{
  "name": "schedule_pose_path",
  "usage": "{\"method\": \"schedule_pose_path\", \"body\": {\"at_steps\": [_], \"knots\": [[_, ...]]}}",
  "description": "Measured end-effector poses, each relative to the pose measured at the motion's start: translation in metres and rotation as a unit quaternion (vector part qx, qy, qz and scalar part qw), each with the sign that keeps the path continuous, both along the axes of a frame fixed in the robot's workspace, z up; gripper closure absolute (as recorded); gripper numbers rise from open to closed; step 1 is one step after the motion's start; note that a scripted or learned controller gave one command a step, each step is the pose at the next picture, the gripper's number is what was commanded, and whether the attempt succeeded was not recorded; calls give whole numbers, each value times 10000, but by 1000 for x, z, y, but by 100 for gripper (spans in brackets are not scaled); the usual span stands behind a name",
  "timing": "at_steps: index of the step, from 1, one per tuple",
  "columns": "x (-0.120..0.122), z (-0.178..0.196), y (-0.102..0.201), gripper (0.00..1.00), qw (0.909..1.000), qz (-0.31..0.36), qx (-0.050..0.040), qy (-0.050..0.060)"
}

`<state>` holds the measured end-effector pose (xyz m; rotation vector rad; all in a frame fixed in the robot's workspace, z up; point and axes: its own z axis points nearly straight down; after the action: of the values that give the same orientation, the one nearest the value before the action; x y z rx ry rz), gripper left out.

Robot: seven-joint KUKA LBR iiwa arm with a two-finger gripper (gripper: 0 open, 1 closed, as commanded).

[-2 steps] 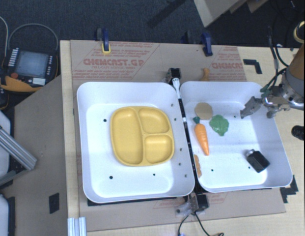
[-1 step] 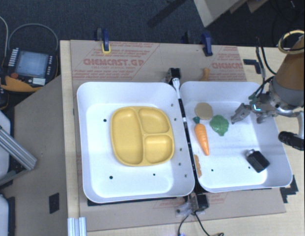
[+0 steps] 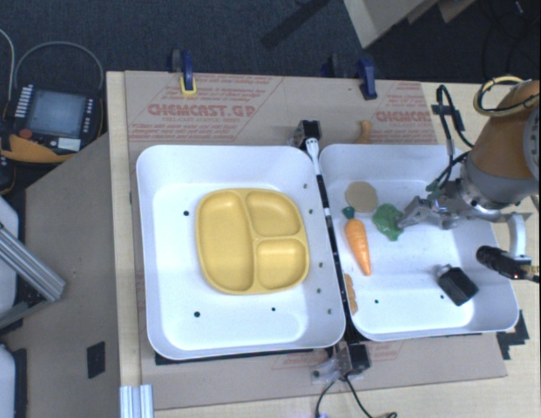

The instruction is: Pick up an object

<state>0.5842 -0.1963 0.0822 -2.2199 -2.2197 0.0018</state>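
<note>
The right bin (image 3: pixel 479 320) holds an orange carrot (image 3: pixel 358 244) near its left wall. Just right of the carrot's top lies a green broccoli-like piece (image 3: pixel 388 220), with a flat tan disc (image 3: pixel 361 197) above it. A small black block (image 3: pixel 456 284) lies toward the front right. My gripper (image 3: pixel 429 216) hangs over the bin's middle, just right of the green piece, below the orange-banded wrist (image 3: pixel 505 142). Its two grey fingers stand spread apart, open, with nothing between them.
The left bin (image 3: pixel 165 303) carries a yellow three-compartment plate (image 3: pixel 251 239). A ridge (image 3: pixel 327 233) divides the two bins. A black fitting (image 3: pixel 505 264) on the arm sticks out over the right bin's right edge. Bare white floor lies between carrot and black block.
</note>
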Motion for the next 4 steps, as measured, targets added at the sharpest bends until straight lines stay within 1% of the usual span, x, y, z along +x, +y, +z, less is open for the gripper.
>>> {"method": "schedule_pose_path", "body": {"at_steps": [1,3,4], "knots": [[1,13,0,100,10000,2,-13,-28],[12,101,-2,100,10000,7,-13,-29],[21,160,2,100,10000,10,-17,-46]]}}
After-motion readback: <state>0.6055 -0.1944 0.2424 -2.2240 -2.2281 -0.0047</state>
